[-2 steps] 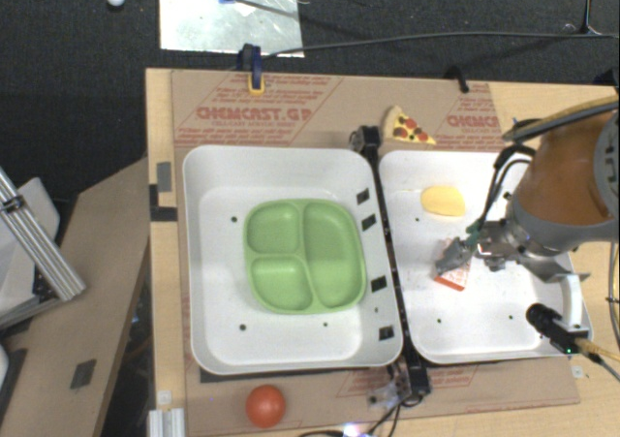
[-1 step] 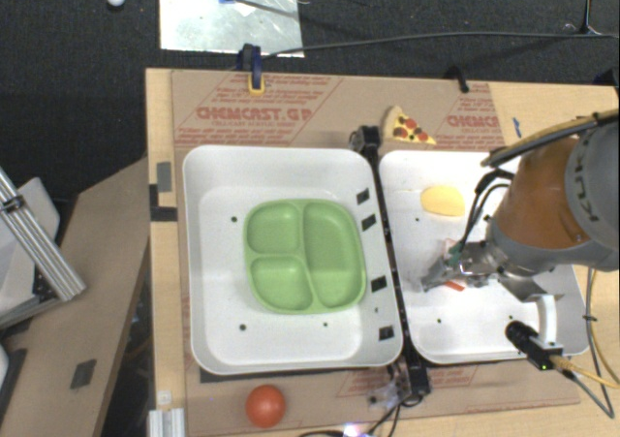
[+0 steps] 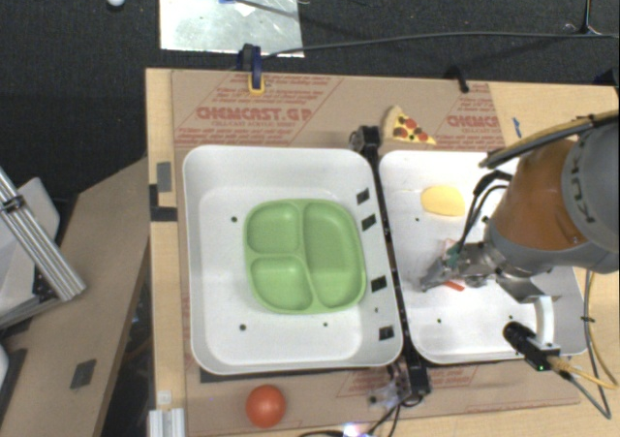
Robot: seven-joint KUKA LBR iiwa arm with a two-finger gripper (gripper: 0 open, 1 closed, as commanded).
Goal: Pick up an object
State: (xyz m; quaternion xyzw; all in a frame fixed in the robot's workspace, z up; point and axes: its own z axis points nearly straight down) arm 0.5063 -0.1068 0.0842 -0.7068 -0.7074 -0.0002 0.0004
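Note:
A yellow oval object (image 3: pixel 443 201) lies near the back of the right white bin (image 3: pixel 455 338). My gripper (image 3: pixel 438 273) is low over the floor of that bin, in front of the yellow object and a short way from it, close to the bin's left wall. The grey arm with its orange band (image 3: pixel 542 207) comes in from the right and hides the right part of the bin. Something small and dark with a reddish spot sits at the gripper's tip, too blurred to name.
The left white bin (image 3: pixel 208 232) holds a green divided plate (image 3: pixel 303 256). A toy pizza slice (image 3: pixel 407 127) lies on the bench behind the bins. A red ball (image 3: pixel 264 405) rests in front of the left bin. Black clips line the wall between the bins.

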